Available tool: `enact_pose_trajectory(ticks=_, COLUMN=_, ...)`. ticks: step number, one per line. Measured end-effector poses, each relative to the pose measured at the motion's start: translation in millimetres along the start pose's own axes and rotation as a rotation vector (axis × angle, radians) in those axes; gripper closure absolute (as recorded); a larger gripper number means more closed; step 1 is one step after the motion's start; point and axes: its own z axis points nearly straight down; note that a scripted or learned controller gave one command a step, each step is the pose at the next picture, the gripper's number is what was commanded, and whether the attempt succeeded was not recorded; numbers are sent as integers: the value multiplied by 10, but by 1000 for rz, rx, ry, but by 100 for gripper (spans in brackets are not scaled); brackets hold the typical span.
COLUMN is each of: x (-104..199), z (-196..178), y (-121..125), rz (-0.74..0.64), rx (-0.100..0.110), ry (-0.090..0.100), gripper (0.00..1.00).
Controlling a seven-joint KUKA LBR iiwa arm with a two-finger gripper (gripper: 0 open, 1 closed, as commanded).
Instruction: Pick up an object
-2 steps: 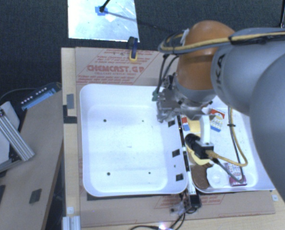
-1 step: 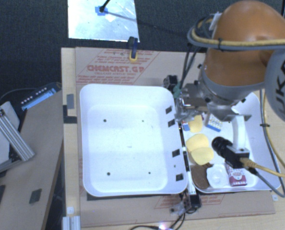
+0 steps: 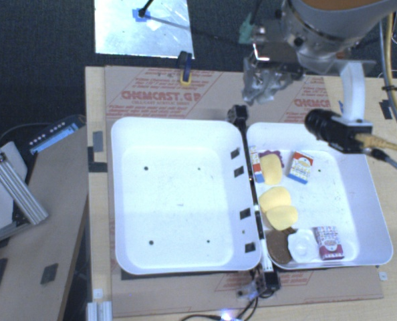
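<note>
Gripper (image 3: 260, 92) up above far rim of right bin (image 3: 372, 199), carrying nothing; jaw state unreadable. Yellow pieces (image 3: 277, 206), small cartons (image 3: 300, 167) lie in bin below, well apart.

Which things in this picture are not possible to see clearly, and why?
- Gripper, camera view: blurred, high behind the bins; finger state unreadable.
- Small box at the right bin's left wall: half hidden by a yellow piece.
- Carton print: too small to read.
- Brown item: partly covered by the white cup.
</note>
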Motion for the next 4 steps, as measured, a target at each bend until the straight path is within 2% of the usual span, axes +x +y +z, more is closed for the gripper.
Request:
enact_pose_trajectory(ticks=1, x=-426, z=-30, y=1013, rz=12, rx=15, ry=-10, gripper=100)
enact_pose_trajectory(ticks=2, x=-1726, z=393, y=1438, rz=19, rx=20, ry=-11, gripper=100)
enact_pose_trajectory(ticks=3, x=-1091, z=2392, y=1151, rz=2, rx=33, ry=-6, gripper=100)
enact_pose_trajectory(ticks=4, x=116, z=1034, y=996, rz=-9, rx=3, ry=2, gripper=100)
